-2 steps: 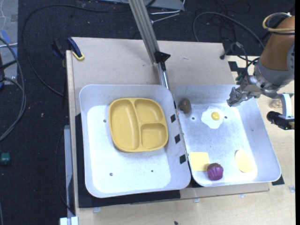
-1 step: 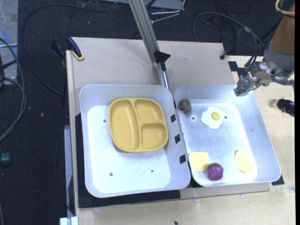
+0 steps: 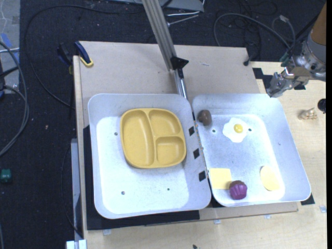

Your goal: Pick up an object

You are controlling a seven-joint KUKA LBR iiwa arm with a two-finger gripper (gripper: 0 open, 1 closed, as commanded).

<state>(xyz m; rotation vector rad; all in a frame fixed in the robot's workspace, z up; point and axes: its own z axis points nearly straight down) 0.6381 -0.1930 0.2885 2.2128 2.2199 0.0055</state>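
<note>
Beyond the right bin (image 3: 290, 154), the tool (image 3: 276, 86) hovers.

The arm (image 3: 317, 40) shows an orange band above a grey wrist, ending in dark metal hardware.

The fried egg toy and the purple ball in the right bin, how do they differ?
The fried egg lies flat, white with a yellow centre; the purple ball is rounded and one colour. The fried egg sits toward the bin's far side, the purple ball at its near edge beside a yellow square. Both rest in the right bin.
</note>
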